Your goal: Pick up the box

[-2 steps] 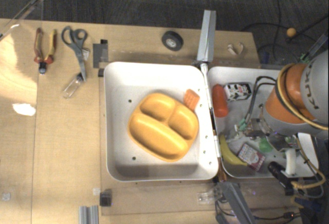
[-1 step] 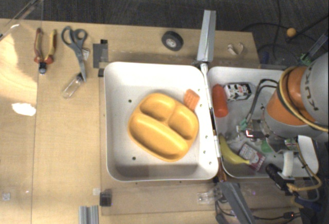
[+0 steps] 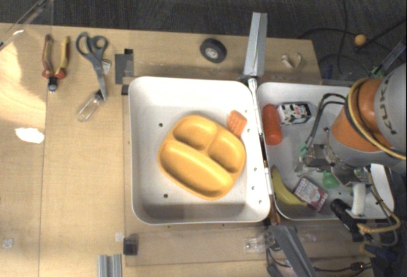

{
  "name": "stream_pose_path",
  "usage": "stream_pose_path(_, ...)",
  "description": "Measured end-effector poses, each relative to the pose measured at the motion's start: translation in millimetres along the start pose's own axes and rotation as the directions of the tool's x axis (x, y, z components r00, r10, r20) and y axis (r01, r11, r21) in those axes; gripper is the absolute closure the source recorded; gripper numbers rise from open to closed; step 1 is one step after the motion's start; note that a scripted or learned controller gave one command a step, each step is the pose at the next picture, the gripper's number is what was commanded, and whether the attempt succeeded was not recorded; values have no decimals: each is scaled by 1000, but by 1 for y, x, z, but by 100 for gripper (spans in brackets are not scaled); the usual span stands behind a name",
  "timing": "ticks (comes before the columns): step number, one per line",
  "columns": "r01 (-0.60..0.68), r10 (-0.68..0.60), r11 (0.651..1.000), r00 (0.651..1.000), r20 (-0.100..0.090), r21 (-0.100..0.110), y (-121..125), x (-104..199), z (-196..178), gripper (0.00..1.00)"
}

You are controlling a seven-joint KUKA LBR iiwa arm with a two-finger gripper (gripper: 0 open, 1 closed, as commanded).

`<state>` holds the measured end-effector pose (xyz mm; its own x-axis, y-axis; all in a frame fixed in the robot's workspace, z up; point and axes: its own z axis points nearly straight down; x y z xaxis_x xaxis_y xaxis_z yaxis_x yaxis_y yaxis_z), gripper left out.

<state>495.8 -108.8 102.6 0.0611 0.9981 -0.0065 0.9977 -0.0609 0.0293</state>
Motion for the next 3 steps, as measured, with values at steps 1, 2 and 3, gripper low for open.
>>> stream_pose_path(1, 0, 0, 1000, 1000, 0, 0, 0, 0, 0, 0)
stream_pose_path(2, 254, -254, 967, 967, -2, 5, -2, -6, 11, 0)
stream_pose_path(3, 259, -259, 966, 966, 0, -2, 1, -4, 0, 100)
